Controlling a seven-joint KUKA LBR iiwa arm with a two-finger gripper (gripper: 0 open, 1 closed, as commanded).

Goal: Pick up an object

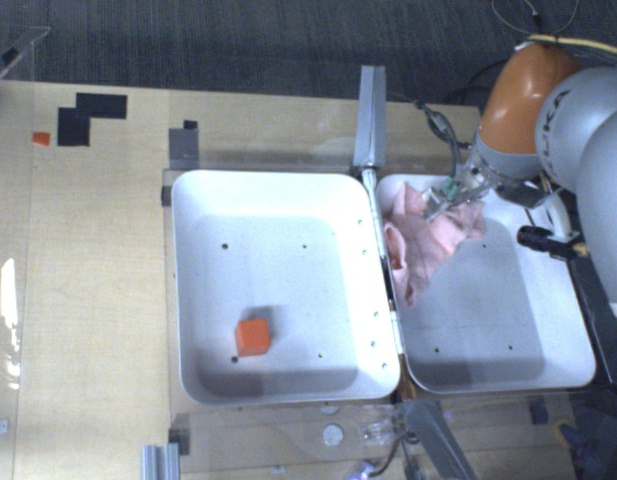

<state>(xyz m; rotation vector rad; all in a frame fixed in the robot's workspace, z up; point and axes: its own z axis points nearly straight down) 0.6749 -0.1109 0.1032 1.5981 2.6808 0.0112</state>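
Orange block (253, 337): lying far left of gripper, untouched.
Gripper (456, 194): at pink cloth (420, 236); hold on it cannot be told.

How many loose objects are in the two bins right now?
2: an orange block in the left bin, near its front, and a pink cloth in the right bin, by the divider. The cloth may hide something.

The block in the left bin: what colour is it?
Orange block, clearest in the camera view.
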